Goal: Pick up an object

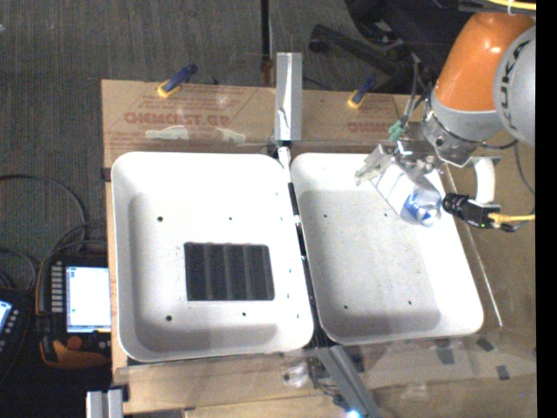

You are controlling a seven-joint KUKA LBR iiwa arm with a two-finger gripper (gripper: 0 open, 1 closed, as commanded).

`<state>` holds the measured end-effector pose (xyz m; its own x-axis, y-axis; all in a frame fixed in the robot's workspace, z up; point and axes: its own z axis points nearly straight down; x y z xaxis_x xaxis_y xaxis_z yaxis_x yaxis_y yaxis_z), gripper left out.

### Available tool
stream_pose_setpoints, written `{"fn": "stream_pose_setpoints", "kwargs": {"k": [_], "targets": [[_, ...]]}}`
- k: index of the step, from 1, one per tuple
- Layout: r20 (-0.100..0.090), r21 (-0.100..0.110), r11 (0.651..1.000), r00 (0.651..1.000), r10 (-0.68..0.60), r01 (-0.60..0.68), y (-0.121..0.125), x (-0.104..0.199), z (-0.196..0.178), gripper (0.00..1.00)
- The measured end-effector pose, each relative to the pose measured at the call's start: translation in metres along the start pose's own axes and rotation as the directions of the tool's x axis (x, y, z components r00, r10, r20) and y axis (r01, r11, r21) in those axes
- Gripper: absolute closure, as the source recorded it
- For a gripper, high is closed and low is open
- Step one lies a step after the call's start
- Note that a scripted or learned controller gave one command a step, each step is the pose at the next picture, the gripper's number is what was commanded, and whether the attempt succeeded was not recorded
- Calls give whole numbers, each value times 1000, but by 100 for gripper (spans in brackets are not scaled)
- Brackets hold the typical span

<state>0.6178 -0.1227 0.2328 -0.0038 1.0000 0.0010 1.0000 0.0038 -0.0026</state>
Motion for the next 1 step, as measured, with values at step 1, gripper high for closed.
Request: {"fn": "stream_pose_setpoints", "kwargs": {"k": [1], "targets": [[3, 1, 1000, 1000, -22, 22, 4, -57, 38, 0]]}}
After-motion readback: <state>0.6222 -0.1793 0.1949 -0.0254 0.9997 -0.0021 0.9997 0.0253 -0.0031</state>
